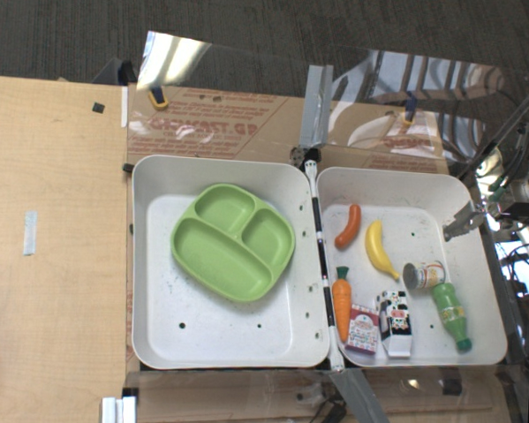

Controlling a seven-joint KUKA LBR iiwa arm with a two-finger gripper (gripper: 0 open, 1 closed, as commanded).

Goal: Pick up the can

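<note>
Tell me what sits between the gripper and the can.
Nothing visible. The gripper hangs near the right bin's far right side, with bare bin floor between it and the can. The banana and green bottle flank the can.

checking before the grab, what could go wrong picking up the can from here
1. The can lies on its side, so it may roll away when touched.
2. It lies close between the banana and the green bottle, so the hand, now near the right bin's far right corner, could nudge or catch either one instead.
</note>
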